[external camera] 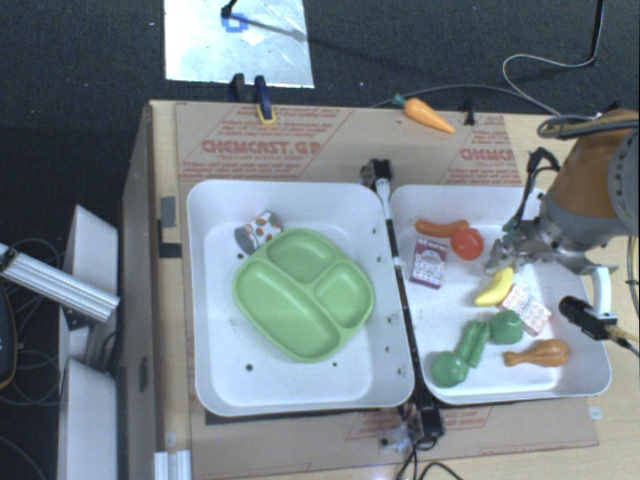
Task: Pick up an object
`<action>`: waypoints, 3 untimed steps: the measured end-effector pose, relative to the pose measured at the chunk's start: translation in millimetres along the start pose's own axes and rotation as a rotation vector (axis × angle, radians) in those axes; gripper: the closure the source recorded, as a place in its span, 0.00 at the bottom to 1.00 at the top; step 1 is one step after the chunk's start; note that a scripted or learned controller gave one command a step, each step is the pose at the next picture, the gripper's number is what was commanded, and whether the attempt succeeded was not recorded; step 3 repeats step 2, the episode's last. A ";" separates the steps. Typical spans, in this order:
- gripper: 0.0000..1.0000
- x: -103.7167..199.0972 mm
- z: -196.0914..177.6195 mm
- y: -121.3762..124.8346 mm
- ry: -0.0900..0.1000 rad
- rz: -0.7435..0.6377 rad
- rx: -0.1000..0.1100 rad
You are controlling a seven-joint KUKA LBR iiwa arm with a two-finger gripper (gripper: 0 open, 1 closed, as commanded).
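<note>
My gripper [507, 256] reaches in from the right and hangs over the right bin [598, 368], just above the upper end of a yellow banana [492, 290]. Around it lie a red tomato [466, 243] with an orange-red sausage [433, 228], a small red-and-white box [429, 265], a white-and-red packet [527, 308], green toy vegetables [470, 348] and a brown drumstick [538, 353]. Whether the gripper touches the banana is unclear.
The left bin [215, 368] holds a green divided plate [303, 292] and a small tipped cup [258, 232]. An orange carrot [428, 115] lies on the cardboard behind the bins. A black clip [380, 174] sits where the bins meet.
</note>
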State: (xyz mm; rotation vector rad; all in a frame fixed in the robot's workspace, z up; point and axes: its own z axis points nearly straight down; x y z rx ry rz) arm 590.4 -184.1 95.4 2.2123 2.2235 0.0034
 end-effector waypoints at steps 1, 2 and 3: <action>1.00 54.1 -124.5 -46.8 0.001 0.001 0.000; 1.00 108.5 -144.6 -68.0 0.003 0.000 0.003; 1.00 108.5 -144.6 -68.0 0.003 0.000 0.003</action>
